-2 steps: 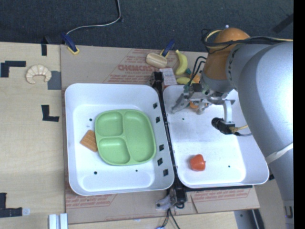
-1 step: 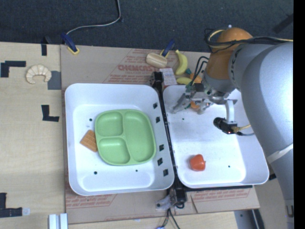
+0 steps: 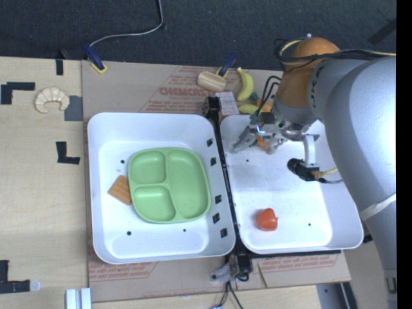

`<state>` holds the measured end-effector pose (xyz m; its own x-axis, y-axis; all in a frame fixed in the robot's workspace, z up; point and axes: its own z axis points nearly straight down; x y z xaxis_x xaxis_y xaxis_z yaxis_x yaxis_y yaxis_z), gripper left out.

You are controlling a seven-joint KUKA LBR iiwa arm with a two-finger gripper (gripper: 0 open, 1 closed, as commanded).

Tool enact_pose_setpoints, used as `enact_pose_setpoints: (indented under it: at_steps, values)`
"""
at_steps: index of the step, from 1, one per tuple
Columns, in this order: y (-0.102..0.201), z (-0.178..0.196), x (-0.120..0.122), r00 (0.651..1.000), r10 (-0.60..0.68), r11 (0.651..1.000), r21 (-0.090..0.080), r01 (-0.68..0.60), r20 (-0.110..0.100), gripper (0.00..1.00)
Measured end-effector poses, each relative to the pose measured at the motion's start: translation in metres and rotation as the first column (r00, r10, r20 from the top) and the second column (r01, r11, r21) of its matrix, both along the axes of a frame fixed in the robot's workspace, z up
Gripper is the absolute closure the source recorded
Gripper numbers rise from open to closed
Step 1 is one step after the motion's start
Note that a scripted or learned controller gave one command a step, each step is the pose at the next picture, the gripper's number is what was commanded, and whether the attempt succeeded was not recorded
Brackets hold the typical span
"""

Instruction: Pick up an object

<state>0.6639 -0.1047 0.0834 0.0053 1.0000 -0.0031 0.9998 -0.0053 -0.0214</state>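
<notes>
Gripper (image 3: 257, 138) low in right bin's (image 3: 335, 237) far corner, fingers spread, around something orange (image 3: 263, 141); hold unclear; tomato (image 3: 266, 219) apart

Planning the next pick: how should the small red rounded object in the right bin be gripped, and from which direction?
Take the small red rounded object across its middle, coming straight down from above. It sits alone on the floor of the right white bin, away from the walls, so fingers can likely pass on either side. Being rounded, it may roll, so centre the end effector first.
</notes>
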Motion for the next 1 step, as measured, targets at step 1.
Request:
enact_pose_setpoints:
  at_steps: [1]
  values:
    - [0.0001, 0.0001, -0.0007, 1.000, 0.000, 1.000, 0.000, 0.000, 0.002, 0.00]
